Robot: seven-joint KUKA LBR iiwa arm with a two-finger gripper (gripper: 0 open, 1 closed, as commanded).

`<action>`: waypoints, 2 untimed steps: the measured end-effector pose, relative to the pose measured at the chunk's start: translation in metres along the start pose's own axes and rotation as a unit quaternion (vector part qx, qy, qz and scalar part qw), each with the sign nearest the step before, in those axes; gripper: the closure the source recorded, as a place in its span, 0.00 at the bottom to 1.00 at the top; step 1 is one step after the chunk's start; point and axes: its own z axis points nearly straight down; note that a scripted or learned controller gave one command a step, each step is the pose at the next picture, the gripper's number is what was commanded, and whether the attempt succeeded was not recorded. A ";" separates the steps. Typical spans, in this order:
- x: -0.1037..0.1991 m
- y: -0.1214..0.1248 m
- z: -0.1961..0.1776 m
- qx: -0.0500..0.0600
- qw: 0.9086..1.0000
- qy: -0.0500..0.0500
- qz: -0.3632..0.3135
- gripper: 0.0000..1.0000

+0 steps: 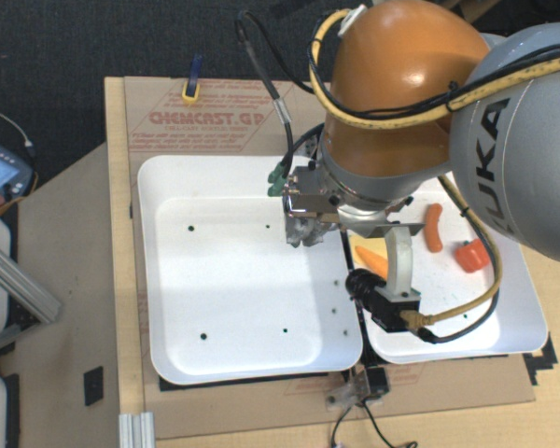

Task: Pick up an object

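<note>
The right bin holds an orange stick-shaped piece, a red-orange chunk and a yellow-orange wedge. The arm's wrist partly covers the wedge. My gripper hangs low over the right side of the left bin, close to the wall between the two bins. It sits left of the wedge and apart from it. The large orange band of the arm hides the back of the right bin.
A black cable with a connector loops from the wrist over the front of the right bin. Both bins rest on a cardboard sheet with a small yellow and blue clip at its back edge.
</note>
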 end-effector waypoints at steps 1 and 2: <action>-0.077 0.001 -0.080 -0.007 1.000 0.001 0.001 1.00; -0.045 0.000 -0.183 -0.011 1.000 0.003 -0.004 1.00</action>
